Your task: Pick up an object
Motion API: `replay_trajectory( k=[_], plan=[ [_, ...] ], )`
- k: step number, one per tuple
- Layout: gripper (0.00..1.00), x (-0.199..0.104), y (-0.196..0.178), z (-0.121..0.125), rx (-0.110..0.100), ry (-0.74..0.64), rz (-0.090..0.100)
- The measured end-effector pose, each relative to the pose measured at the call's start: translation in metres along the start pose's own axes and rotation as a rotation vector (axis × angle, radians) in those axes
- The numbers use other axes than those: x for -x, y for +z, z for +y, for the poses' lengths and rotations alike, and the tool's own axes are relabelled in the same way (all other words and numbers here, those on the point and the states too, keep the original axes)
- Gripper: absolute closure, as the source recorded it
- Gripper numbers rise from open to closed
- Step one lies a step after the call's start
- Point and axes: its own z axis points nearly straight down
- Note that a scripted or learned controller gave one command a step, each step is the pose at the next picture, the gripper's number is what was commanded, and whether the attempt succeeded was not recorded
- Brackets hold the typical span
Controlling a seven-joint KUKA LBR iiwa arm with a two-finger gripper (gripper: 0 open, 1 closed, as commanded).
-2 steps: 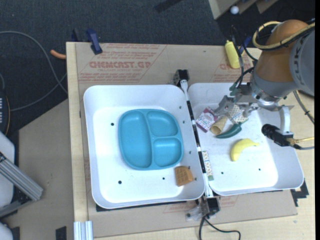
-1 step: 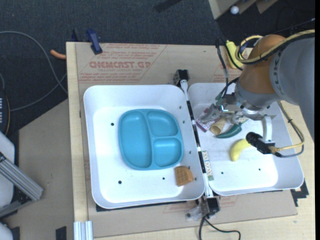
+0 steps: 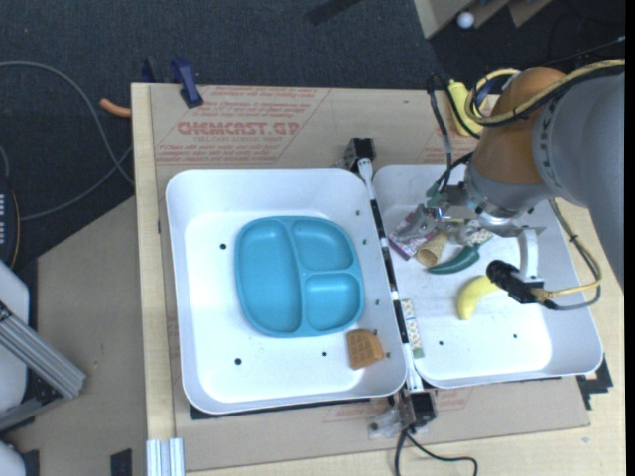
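Yellow banana [image 3: 475,297] below end effector [image 3: 448,228].

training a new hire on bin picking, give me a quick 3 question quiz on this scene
1. True or false: the blue tray lies in the left bin.
2. Which bin is the arm over? A) left B) right
3. Fill in: the brown block sits near the tray's lower ____ corner.

Key: 1 true. 2 B, the right bin, where the banana lies. 3 right.
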Motion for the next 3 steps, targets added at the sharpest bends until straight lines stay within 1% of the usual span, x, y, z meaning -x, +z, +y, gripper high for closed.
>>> replay_trajectory(
  k=[1,2,3],
  plan=[
    [1.0,0.0,-0.011,0.002,0.006,0.001,-0.001],
    [1.0,0.049,-0.016,-0.032,-0.008,0.001,-0.001],
    [1.0,0.027,-0.001,-0.079,0.008,0.002,-0.006]
  ],
)
